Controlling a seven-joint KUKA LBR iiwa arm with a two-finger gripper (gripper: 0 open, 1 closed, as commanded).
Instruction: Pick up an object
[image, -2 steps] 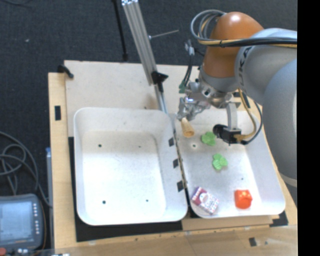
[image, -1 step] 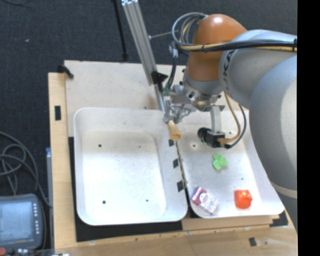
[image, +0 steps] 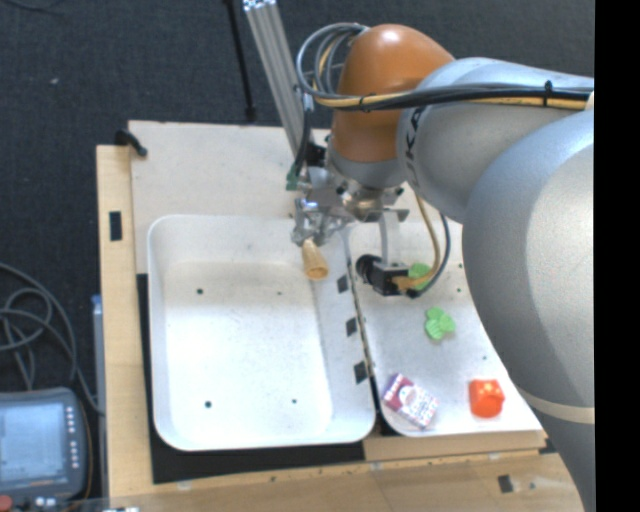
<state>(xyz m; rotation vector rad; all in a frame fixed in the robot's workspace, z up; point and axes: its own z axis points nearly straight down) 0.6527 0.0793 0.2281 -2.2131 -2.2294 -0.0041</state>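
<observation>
Big grey arm with orange band (image: 385, 90) is leaning in over the left shallow white plastic bin (image: 200, 420). Right white bin (image: 455, 300) is carrying a red blocky object (image: 486, 398), a purple-and-white packet (image: 411, 401), a small green piece (image: 438, 323). Two-finger gripper (image: 312, 243) is hanging above the left bin's far right edge, fingers pinching a small tan cork-like piece (image: 315, 262)
</observation>
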